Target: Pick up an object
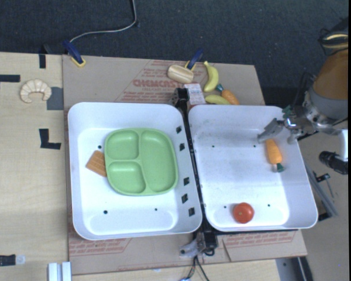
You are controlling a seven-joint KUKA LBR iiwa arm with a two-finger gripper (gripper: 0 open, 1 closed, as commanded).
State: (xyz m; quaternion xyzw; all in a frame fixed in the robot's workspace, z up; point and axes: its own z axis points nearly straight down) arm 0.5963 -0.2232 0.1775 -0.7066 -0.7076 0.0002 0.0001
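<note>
Over the right bin, near its upper right corner, the jaws hang with their fingers spread open and nothing between them. Just below them, close to the bin's right wall, lies the carrot, orange with its green tip pointing away from the jaws. It is the nearest thing to grasp and looks like the target. Farther below the jaws, near the bin's front wall, sits the tomato, well apart from the carrot.

To the left of the jaws, across the seam between the bins, the left bin holds a green plate with a brown wedge tucked at its far edge. Above and left of the jaws, on the desk behind the bins, lie a banana and a few other play foods; a croissant rests far to the left.

The risks look plain. The carrot is narrow and round, so if the jaws close off its middle or along its length, it may roll or squirt out. It also sits near the wall, so a low descent could strike the rim or pin the carrot against it. The smooth floor gives little friction, and a glancing finger would likely just push the carrot away.
</note>
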